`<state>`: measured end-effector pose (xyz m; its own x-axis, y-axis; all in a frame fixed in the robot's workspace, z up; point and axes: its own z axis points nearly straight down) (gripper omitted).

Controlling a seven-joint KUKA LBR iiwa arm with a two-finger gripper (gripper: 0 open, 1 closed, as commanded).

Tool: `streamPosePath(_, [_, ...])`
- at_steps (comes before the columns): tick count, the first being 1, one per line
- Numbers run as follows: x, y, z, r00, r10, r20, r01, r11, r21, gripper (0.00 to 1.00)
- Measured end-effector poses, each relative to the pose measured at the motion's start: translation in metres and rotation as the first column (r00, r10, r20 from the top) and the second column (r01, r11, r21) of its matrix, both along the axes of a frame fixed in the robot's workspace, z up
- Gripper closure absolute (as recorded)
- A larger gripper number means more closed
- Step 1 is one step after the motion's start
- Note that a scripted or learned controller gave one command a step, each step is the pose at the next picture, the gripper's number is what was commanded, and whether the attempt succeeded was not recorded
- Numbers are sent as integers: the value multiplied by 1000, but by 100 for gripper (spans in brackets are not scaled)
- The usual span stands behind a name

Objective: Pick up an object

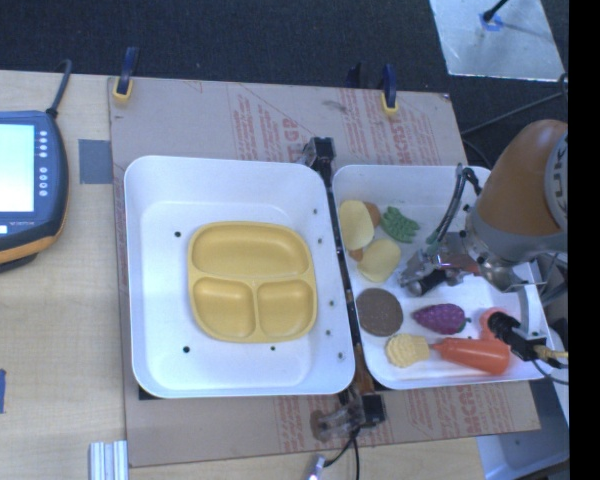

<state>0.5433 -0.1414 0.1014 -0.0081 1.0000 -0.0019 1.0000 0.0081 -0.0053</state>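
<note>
Gripper (420, 276), grip unclear, hovers in the right bin (420, 180) near a purple toy (439, 318): likely light, rigid; grasp its middle.

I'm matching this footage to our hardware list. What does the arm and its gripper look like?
The arm is bulky and rounded, with an orange-brown band above a grey wrist section. The gripper is small, dark metallic grey. A thin dark cable loops from the wrist toward it.

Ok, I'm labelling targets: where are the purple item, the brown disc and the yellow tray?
purple item (439, 318), camera view, its middle.
brown disc (379, 311), camera view, centre of its top.
yellow tray (251, 249), camera view, floor of its large compartment.
</note>
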Motion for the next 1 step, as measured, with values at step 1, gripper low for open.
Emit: streamPosePath(1, [11, 105, 91, 1000, -1, 3, 1, 1000, 2, 100])
